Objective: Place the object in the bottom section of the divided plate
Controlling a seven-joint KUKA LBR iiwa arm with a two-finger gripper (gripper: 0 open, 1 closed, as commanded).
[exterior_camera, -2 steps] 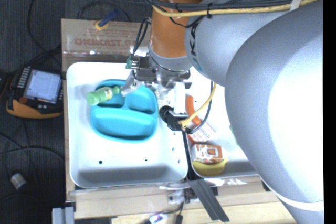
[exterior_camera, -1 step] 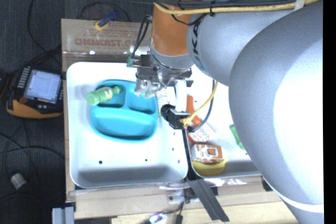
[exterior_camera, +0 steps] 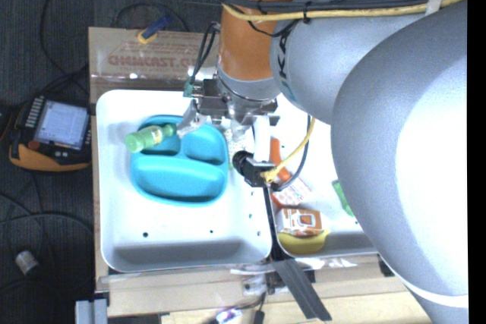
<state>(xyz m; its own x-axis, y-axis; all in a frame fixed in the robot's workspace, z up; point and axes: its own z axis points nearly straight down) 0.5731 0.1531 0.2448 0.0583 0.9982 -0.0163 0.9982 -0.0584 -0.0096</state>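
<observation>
A blue divided plate (exterior_camera: 182, 177) lies in the left white bin (exterior_camera: 121, 231). Its wide bottom section faces the front, with two smaller sections behind. A small green bottle (exterior_camera: 152, 137) lies on its side across the plate's upper left section and rim. My gripper (exterior_camera: 209, 121) hangs over the plate's upper sections, just right of the bottle's cap end. Nothing shows held in it. The arm's orange band (exterior_camera: 247, 26) and grey body cover much of the right side.
The right bin (exterior_camera: 342, 243) holds a red-and-white packet (exterior_camera: 298, 220), a yellow item (exterior_camera: 304, 241), an orange piece (exterior_camera: 275, 155) and a green scrap (exterior_camera: 339, 195). A cardboard sheet (exterior_camera: 144, 61) lies behind the left bin. A handheld device (exterior_camera: 53, 129) sits on the floor at left.
</observation>
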